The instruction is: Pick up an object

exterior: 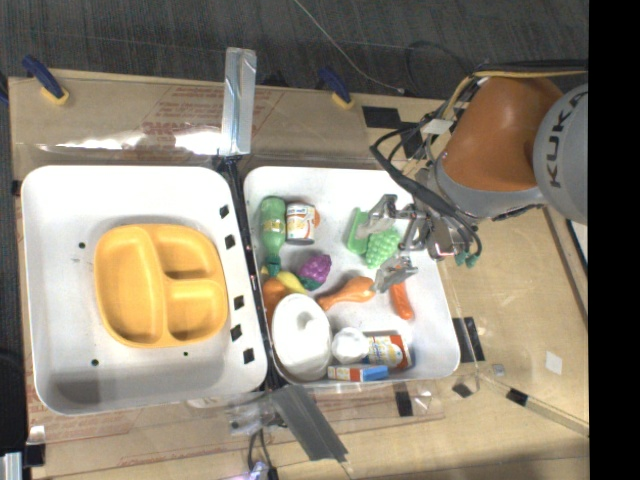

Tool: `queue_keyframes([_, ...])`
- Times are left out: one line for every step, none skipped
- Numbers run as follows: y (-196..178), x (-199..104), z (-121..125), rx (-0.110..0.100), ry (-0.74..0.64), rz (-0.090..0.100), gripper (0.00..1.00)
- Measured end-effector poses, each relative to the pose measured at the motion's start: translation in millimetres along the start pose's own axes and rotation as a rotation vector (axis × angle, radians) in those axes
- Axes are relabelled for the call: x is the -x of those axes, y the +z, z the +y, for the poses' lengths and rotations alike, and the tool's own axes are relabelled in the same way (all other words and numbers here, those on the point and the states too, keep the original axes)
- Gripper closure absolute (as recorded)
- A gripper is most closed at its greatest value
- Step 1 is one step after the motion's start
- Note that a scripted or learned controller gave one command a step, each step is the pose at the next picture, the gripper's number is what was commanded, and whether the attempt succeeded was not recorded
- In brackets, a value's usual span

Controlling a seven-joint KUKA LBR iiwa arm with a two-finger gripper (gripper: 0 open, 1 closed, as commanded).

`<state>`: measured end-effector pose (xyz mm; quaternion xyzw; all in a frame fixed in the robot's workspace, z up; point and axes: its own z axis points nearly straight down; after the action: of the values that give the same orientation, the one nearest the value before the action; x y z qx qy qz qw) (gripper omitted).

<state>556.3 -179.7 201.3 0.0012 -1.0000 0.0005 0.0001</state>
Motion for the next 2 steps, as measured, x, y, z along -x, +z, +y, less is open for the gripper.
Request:
queue_keyframes([110, -44, 28, 0.001, -0.137, -0.003, 0.0])
queue_keyframes([99, -42, 29, 0.0, -0.145, -0.006, 1.0])
